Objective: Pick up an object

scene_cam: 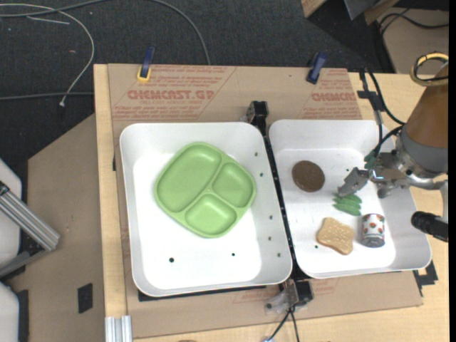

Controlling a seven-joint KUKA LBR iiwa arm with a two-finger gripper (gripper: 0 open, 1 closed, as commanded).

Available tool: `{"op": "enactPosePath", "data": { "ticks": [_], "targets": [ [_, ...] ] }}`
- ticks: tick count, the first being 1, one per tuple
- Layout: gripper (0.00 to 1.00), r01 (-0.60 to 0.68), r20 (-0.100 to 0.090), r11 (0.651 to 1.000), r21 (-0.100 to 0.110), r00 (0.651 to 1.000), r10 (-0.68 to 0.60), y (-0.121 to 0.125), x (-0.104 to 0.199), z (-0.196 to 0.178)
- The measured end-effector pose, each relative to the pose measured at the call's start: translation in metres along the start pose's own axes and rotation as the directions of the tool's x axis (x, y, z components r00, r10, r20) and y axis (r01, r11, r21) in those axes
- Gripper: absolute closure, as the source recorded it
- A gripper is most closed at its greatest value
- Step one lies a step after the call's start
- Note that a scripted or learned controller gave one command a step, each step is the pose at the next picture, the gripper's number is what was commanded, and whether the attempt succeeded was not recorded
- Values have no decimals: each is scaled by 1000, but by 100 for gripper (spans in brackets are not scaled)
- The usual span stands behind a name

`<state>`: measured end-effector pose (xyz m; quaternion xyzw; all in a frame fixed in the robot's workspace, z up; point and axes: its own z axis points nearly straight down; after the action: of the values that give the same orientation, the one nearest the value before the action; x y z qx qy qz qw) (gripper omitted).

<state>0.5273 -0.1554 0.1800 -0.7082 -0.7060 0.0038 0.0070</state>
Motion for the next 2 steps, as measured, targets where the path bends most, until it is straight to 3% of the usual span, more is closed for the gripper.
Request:
{"op": "enactPosePath", "data": {
  "ticks": [1,2],
  "targets": [
    [0,3,3,1000,-14,1000,-3,3,0,-7],
    [0,3,1,1000,-7,1000,-3,-7,5,48]
  ]
}}
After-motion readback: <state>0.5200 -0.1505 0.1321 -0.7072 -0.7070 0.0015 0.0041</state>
